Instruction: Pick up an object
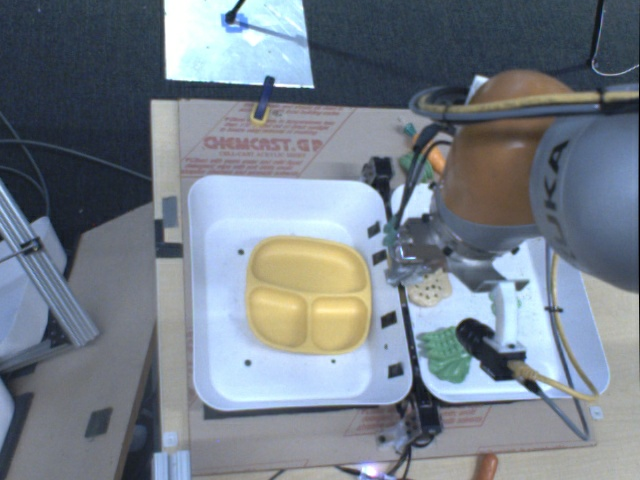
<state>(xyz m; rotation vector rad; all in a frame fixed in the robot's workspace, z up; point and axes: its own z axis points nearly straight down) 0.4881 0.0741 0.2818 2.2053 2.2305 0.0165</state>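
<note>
- The grey arm [560,183] with its orange band is reaching in from the right and hanging over the near-left part of the right bin [592,353].
- The gripper [412,258] is sitting low at the bin's left wall, close to the strip where the two bins are meeting. The wrist is covering most of it, so I cannot tell whether it is open or closed, and nothing is showing as held.
- A round tan cookie [432,289] with dark specks is lying flat in the right bin, just beside the gripper and partly tucked under the wrist.
- A green leaf-shaped piece [438,356] is lying in the same bin, nearer the camera than the cookie and apart from it.
- Small green and orange bits [414,158] are peeking out at the far-left corner of the right bin, behind the arm; what they are is not clear.
- A yellow plate [305,293] with three compartments is resting alone in the middle of the left bin [200,268], well apart from the gripper.
- Both bins are sitting side by side on a brown board [330,133] with red lettering.
- A small blue and yellow thing [263,100] is lying at the board's far edge.
- A shiny square sheet [215,28] is lying on the dark floor beyond the board.
</note>
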